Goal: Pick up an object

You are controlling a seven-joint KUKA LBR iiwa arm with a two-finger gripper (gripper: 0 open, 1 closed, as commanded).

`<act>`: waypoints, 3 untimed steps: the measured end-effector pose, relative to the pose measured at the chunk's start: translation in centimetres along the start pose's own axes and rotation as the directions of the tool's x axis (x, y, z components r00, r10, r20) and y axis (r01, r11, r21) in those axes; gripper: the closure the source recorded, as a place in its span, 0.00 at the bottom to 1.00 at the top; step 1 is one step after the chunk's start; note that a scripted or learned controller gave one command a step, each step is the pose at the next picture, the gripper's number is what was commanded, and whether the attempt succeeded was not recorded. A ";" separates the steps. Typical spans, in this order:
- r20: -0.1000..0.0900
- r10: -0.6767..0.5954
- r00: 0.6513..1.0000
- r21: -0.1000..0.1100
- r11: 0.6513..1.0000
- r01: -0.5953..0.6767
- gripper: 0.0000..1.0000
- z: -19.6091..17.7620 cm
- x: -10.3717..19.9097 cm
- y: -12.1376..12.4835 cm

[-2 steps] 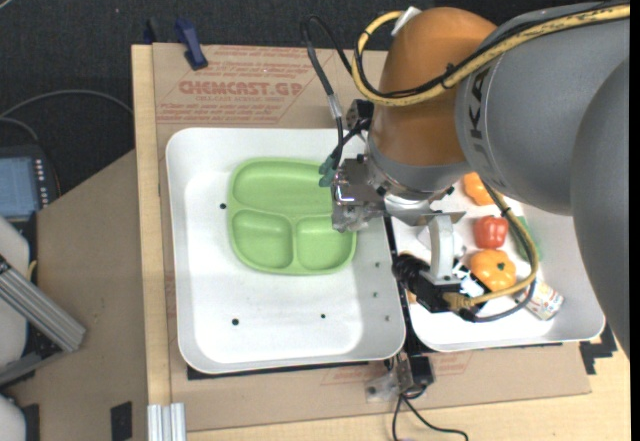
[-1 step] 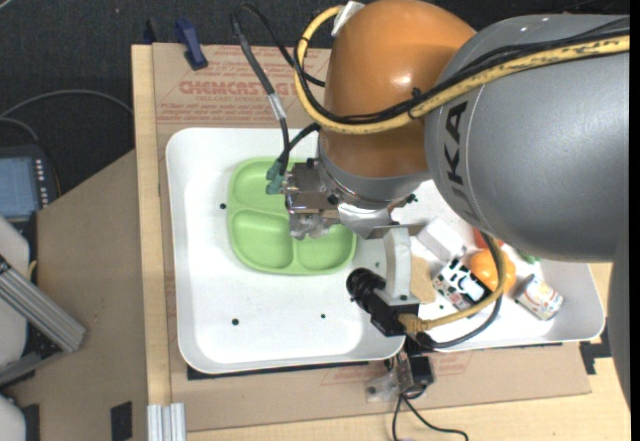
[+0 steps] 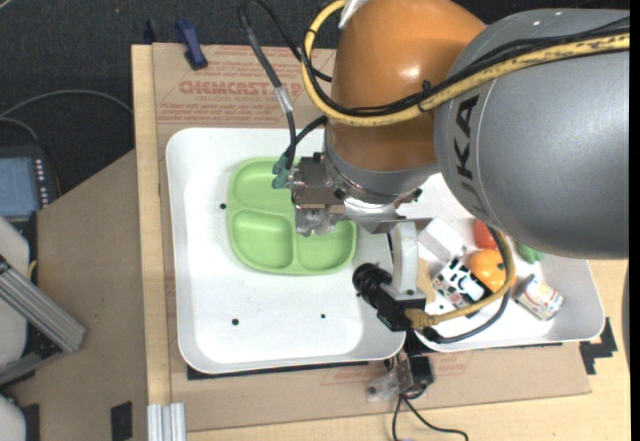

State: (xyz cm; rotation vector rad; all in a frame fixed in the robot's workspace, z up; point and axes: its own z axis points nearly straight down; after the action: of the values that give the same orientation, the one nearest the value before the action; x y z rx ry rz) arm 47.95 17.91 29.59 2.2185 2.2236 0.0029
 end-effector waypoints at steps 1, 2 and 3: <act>-0.008 -0.004 1.000 -0.016 1.000 0.004 1.00 -14.8 3.5 0.6; 0.002 0.008 1.000 0.006 1.000 -0.008 1.00 -12.1 -3.1 0.0; 0.004 0.007 1.000 0.010 1.000 -0.007 1.00 -4.0 -5.2 2.1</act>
State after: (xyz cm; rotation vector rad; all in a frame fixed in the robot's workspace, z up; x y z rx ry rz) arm 50.04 12.68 33.58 2.2292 2.2193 -0.0129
